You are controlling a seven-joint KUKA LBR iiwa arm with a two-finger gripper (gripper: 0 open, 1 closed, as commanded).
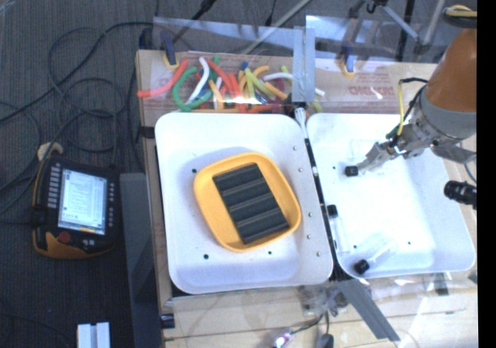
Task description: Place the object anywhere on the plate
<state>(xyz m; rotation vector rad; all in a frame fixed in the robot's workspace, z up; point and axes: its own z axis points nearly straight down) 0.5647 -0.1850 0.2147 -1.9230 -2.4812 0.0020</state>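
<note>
— Camera view, looking down at a slant: what lies in the left bin (pixel 174 184)?

— A yellow plate (pixel 203 193) with rounded corners, a little turned against the bin walls. On it lies a dark ribbed block (pixel 249 203), flat, with its whole body inside the rim of the plate. It covers most of the middle, and the yellow shows all around it.

— And where is the gripper (pixel 353 170)?

— It is over the right bin (pixel 403 218), in the upper left part, near the wall between the two bins. It is well apart from the plate and from the block. The arm (pixel 453 83) comes in from the right and slants down toward it.

— Is the gripper open or closed?

— I cannot tell. Its tip is small and dark against the white, and I see no object in it.

— Is there something more in the right bin?

— A small black thing (pixel 361 267) sits at the lower left corner, and beside it something clear (pixel 373 248) that I cannot make out well.

— And behind the bins?

— A pile of coloured tubes (pixel 225 83), red, green, orange and white, lies along the back of the bench. On the floor at the left rests a handheld control unit (pixel 74 203) with a lit screen.
</note>
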